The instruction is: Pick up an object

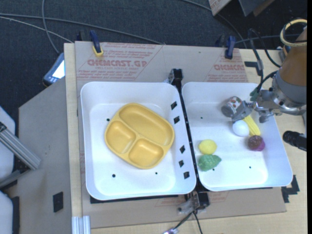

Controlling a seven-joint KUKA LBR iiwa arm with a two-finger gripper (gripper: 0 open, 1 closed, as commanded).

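Camera view, left to right from the divider (178, 126): left, tray (140, 135); just right, lemon (208, 146) above broccoli (209, 162); farther right, egg (240, 127), corn (253, 126), plum (256, 143); gripper (245, 109) over egg, finger state unclear.

You have two bins side by side on the surface (122, 62). In the left bin (92, 130) lies a divided tray (140, 135), near its middle. In the right bin (273, 174) the toys cluster: an egg (240, 128) touching a corn cob (252, 125), a round fruit (256, 143) beside them, a lemon (208, 146) just behind a leafy piece (209, 162) near the divider.
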